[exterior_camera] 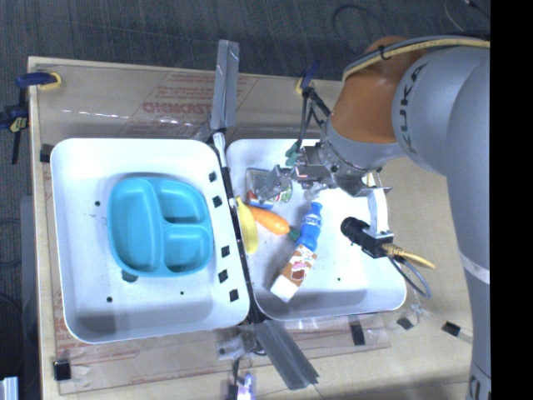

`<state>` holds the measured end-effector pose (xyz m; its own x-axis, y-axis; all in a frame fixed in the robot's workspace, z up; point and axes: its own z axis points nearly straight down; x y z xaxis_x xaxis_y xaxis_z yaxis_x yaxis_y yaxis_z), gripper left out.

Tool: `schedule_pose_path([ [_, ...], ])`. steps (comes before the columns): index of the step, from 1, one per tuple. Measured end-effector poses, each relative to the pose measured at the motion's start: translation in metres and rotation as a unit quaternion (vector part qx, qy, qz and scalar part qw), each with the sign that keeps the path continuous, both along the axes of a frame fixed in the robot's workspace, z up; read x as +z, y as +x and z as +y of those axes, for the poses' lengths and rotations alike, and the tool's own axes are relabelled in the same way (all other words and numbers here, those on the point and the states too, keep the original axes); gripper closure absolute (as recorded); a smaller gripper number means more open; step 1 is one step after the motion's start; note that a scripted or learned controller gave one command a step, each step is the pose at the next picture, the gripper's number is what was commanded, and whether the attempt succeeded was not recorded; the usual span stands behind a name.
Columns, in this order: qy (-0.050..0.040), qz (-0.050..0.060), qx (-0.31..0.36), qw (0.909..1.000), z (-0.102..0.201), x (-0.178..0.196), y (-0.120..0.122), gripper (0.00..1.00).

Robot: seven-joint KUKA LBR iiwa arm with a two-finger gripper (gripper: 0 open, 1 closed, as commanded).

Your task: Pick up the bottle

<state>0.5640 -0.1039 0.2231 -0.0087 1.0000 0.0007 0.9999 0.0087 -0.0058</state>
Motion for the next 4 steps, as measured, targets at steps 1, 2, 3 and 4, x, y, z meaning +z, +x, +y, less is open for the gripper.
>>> schedule_pose_path([
  [1, -0.0002, -0.001, 0.012, 0.9999, -0.061, -0.018, -0.019, 0.00],
  [2, 0.0005, 0.001, -0.072, 0.9974, -0.101, -0.087, -0.005, 0.00],
  [3, -0.0001, 0.000, -0.077, 0.9970, -0.085, -0.132, 0.013, 0.00],
  [4, 0.0004, 0.001, -0.076, 0.9971, -0.085, -0.123, 0.013, 1.00],
])
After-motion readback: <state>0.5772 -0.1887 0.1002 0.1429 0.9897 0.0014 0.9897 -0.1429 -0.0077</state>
